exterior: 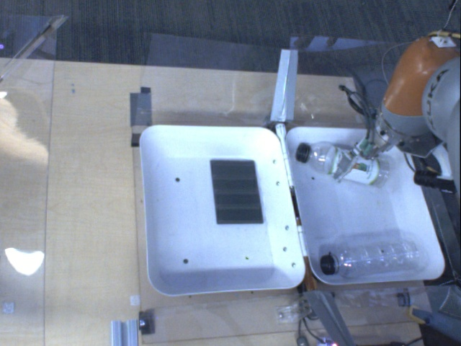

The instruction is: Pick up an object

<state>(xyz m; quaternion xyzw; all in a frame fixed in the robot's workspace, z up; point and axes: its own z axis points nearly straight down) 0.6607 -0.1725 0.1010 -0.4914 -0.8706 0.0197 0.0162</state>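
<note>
Where the grey arm with its orange band (412, 78) comes down over the right bin (403, 218), we find the pincer (358, 158) lowered onto a clear plastic bottle (338, 161) that lies on its side. We see its slim fingers (344, 170) straddling the bottle's body, but we cannot tell whether they are pressed on it or merely standing apart around it. That bottle has a dark cap pointing toward the left bin (216, 207), and it rests in the far part of the right bin, near the wall that the two bins share. Nearer to us in the same right bin lies a second clear bottle (369, 259), larger and ribbed, also on its side with a dark cap toward the left bin, well apart from the pincer. Beside the right bin, the left bin carries a dark rectangular block (236, 191) lying flat near its middle. Both bins sit on the pale wooden table (79, 215).
</note>
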